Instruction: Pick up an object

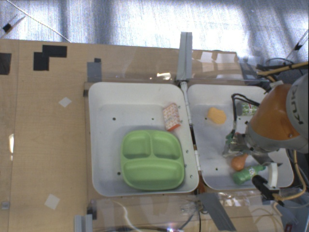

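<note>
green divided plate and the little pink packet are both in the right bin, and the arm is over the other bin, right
Not quite: the camera view shows the green divided plate and the little pink packet both in the left bin, not the right. The arm is over the other bin, the right one.

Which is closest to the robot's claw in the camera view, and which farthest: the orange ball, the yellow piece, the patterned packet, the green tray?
From the gripper:
1. Orange ball, right bin, just below it.
2. Yellow piece, right bin, farther up.
3. Patterned packet, left bin's right edge.
4. Green tray, left bin.

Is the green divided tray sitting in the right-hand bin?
No. The green divided tray lies in the left bin, while the arm works over the right bin.
</note>
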